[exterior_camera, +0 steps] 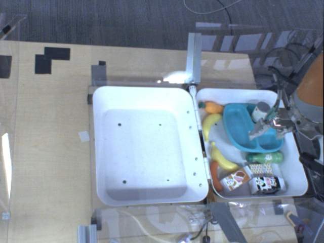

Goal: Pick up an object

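Observation:
The right bin (301, 178) holds several objects. A blue divided dish (242, 127) lies in its middle. Left of the dish are a yellow banana (210, 123) and an orange piece (213, 107). A second banana (223, 159) lies lower down. Toward the front are a green bottle (265, 157), a small orange carton (235, 180) and a black-and-white carton (266, 184). My gripper (263, 127) reaches in from the right and hangs low over the right part of the blue dish, hiding some of it. I see nothing held in it.
The left bin (144, 146) sits beside the right one, with a metal divider rail (201, 140) between them. A small grey round item (261, 109) rests at the dish's far edge. Metal frame posts stand behind the bins, and the arm's body covers the right rim.

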Robot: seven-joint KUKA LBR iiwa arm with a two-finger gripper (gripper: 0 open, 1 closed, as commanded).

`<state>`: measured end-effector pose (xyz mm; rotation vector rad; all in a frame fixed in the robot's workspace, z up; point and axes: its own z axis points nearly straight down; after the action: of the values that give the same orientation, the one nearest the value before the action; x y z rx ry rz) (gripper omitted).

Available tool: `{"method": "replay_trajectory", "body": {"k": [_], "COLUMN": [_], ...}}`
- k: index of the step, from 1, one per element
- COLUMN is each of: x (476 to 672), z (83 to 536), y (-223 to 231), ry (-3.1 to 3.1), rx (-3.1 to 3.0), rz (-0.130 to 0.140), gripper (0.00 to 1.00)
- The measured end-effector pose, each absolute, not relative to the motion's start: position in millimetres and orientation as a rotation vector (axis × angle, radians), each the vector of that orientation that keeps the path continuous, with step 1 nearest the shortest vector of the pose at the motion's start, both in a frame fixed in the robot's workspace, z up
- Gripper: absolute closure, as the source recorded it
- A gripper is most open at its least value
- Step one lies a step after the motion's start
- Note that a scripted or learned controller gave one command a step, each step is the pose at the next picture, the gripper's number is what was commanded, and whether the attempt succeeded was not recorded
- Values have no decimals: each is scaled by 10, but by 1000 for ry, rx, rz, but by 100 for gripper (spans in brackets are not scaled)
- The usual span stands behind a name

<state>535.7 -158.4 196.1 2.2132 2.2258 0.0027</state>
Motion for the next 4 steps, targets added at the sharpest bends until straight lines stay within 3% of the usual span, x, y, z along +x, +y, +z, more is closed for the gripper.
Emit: {"method": "replay_trajectory", "body": {"k": [1,2,3,4], "x": [6292,6242,6321,6404], "z": [1566,1925,1268,1944], "y": [-1805,-1286,-1136,-1873], "ry": [2130,2253,1618,1985], "rx": [2306,2182,2691,2428], "rz": [1,5,2,5], "gripper": [0,0,0,0]}}
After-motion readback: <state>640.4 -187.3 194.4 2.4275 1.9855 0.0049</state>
